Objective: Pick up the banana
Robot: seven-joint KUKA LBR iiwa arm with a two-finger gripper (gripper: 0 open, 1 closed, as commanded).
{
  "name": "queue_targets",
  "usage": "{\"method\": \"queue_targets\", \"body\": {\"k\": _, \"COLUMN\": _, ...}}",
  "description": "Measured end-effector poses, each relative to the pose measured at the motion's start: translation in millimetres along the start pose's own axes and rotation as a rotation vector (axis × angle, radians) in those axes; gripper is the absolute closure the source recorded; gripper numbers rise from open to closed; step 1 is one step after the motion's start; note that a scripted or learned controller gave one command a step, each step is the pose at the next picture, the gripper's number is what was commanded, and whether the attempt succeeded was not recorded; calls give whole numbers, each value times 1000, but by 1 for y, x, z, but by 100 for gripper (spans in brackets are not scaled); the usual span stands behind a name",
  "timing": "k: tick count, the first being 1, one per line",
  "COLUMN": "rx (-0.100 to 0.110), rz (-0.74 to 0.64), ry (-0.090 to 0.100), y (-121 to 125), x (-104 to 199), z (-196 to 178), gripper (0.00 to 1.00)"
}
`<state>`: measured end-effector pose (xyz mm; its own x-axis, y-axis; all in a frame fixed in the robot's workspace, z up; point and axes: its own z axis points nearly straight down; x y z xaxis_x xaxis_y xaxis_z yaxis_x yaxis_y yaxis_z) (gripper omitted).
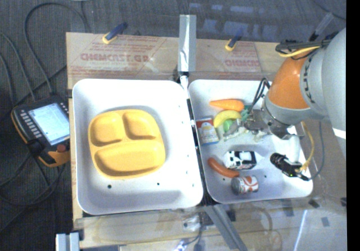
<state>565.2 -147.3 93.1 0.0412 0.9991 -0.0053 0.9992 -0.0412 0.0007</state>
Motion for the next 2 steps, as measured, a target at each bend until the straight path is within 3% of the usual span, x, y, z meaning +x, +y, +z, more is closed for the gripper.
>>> {"method": "queue_targets", "body": {"k": 1, "rx": 0, "rz": -366, "ry": -1, "y": 17, "x": 24, "z": -9, "gripper": 0}}
{"method": "queue_targets", "body": {"k": 2, "rx": -14, "rz": -563, "ry": -20, "y": 22, "x": 26, "z": -2, "gripper": 0}}
